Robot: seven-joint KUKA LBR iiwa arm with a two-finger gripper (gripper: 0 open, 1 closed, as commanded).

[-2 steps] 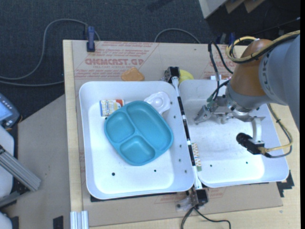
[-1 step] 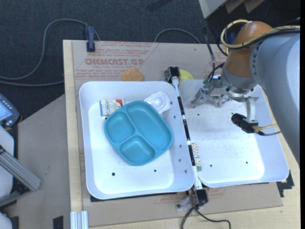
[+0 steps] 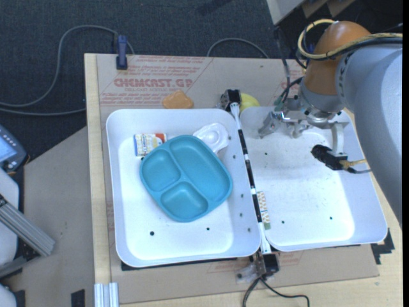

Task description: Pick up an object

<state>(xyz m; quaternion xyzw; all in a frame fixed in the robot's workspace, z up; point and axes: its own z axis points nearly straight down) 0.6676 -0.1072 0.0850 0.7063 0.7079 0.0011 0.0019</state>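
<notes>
In the left bin (image 3: 128, 235) I see the blue divided tray (image 3: 185, 176) lying at its middle, long axis slanting from the far-left toward the near-right corner. My gripper (image 3: 285, 124) hangs over the right bin's (image 3: 358, 229) far-left corner, so the tray lies left of it. How wide it stands I can't tell.

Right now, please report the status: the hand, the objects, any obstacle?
Hand over right bin, far edge, nothing seen in it. Blue plate, small carton, white cup in left bin. No obstacle seen.
</notes>
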